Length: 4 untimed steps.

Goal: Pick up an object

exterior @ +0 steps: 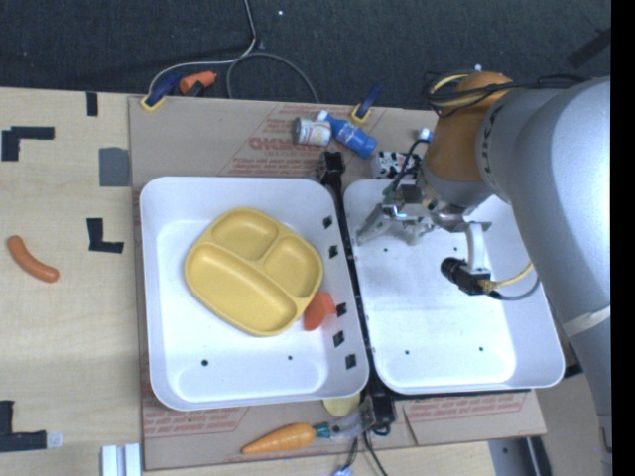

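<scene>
In the left bin (159,296) lie one yellow tray (253,269) and, touching the tray's right edge, one small orange piece (318,311), the likeliest pick. Right of the tray, the gripper (397,216) hangs over the right bin (446,355); whether its jaws are parted or hold anything I cannot tell. I judge this the approach step: next the arm must cross leftward to the tray's side and descend.

glossy plastic tray (253,271), matt wood bench (60,196)

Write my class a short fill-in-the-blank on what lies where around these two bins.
1. The yellow divided plastic plate lies in the ____ white bin.
2. A small orange piece touches the plate's ____ edge.
3. The toy carrot lies on the cardboard ____ the bins.
4. The gripper is over the ____ white bin.

Missing words: left; right; below; right
</scene>
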### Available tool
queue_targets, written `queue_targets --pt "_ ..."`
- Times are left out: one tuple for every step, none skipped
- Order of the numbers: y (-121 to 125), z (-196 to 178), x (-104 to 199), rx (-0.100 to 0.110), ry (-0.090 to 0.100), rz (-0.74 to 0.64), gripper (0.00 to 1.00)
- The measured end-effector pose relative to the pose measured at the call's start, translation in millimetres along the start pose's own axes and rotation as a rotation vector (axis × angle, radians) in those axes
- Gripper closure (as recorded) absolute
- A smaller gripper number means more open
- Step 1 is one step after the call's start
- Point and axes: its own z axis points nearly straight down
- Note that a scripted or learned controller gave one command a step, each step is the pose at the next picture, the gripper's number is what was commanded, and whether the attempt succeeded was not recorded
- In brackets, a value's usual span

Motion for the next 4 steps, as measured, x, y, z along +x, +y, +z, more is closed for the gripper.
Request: queue_targets --pt "29 1 -15 0.001 0.003 -0.002 0.0" --pt "29 -10 -14 0.0 0.002 -0.003 1.0" --pt "29 -10 -14 -0.001 0.001 -0.003 0.0" --pt "27 1 -2 0.004 -0.001 -0.002 0.0"
